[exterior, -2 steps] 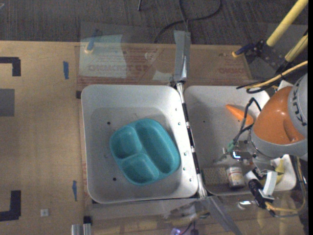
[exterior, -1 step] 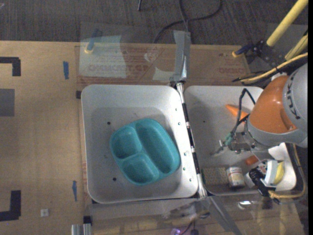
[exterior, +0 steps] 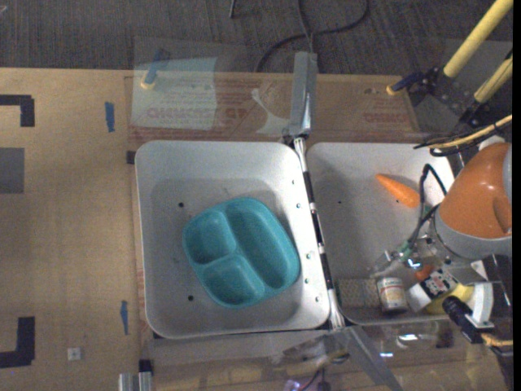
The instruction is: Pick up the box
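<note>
The arm [exterior: 479, 204] leans in low over the near right corner of the right bin [exterior: 358, 160], and that fits the task, since the small things are crowded there. Its gripper [exterior: 412, 261] sits under the orange wrist, close above that clutter. The wrist hides most of it, so I cannot tell whether it is open or closed, and nothing can be seen held in it.

The box [exterior: 440, 283] is probably the small white item with red and black print, lying against the bin's near wall, just to the right of the gripper and partly under the arm. The view is poor there, so that reading is a guess. A little jar [exterior: 392, 293] stands upright just beside it on the left, and a yellow object [exterior: 456, 304] touches it on the right. Packed this tightly, the box leaves little room for a clean grasp, and its neighbours could easily be nudged or caught instead.

An orange carrot [exterior: 397, 190] lies alone farther back in the same bin, well apart from the cluster.

The left bin [exterior: 163, 165] holds a teal divided plate [exterior: 240, 251], lying flat near its middle, with all three compartments bare.
</note>
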Controlling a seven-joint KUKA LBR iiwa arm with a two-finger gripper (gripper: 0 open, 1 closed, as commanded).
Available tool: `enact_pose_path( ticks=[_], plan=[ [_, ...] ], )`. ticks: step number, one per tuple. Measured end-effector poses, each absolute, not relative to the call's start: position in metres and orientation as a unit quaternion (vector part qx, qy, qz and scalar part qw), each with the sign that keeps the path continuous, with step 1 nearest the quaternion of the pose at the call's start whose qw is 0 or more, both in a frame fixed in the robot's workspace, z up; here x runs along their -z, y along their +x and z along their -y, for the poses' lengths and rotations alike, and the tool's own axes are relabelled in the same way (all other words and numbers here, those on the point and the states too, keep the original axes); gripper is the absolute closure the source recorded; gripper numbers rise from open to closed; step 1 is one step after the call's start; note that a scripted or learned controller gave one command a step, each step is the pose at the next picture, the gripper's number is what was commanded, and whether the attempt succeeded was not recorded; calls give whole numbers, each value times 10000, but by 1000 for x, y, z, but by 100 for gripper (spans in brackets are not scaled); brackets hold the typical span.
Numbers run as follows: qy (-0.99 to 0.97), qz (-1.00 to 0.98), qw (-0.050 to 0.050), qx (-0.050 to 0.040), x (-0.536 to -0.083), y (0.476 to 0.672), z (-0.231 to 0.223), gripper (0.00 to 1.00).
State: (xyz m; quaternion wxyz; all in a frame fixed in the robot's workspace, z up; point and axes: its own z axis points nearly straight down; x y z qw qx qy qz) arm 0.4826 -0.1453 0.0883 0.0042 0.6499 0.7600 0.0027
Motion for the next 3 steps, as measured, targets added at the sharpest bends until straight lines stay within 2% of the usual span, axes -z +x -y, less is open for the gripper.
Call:
enact_pose_path(
  ticks=[1,2,3],
  plan=[
    [6500,-7599,43,-28,-88,483,145,0],
    [6518,-7583,92,-22,-99,484,149,100],
    [6520,-7582,90,-22,-99,484,149,0]
  ],
)
